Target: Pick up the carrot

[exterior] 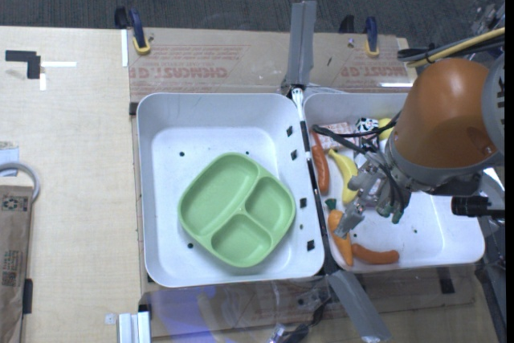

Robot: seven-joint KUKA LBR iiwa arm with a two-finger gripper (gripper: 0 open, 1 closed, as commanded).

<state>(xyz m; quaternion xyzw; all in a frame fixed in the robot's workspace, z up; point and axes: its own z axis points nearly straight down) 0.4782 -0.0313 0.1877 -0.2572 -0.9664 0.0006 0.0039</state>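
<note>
Camera view, tool [347,222] tips blurred over carrot [340,243], arm [446,124] covering bin [418,255]

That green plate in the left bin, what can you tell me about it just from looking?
The green plate is pale green, looks like smooth plastic, and has rounded corners. Raised ridges split it into three compartments: one long one on the left and two smaller ones on the right. It lies flat on the floor of the left bin, turned at a slant, with nothing in it and nothing touching it from above.
</note>
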